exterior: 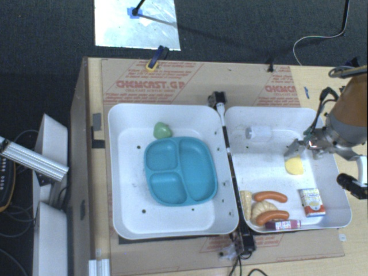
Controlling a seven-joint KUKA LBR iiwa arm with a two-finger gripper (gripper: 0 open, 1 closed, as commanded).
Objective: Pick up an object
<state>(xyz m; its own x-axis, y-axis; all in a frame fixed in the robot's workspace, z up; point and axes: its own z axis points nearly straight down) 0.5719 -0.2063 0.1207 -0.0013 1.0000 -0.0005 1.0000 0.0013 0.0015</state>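
My gripper [301, 147] hovers in the right bin [270, 119], near its right wall, just above a small yellow fruit [294, 166]. Its fingers stand open with nothing between them. Lower in the same bin lie two sausages [270, 197], one [271, 216] below the other, with a pale yellow piece [246, 203] beside them, a small carton [311, 202] and a slim bar [282, 225] at the front edge. A clear cup [259, 133] lies near the back wall.
The left bin [129, 211] holds a blue divided plate [179, 170] and a green object [162, 131] behind it. The arm's orange band [352, 111] overhangs the right bin's right rim. A divider clip [218, 100] sits between the bins.
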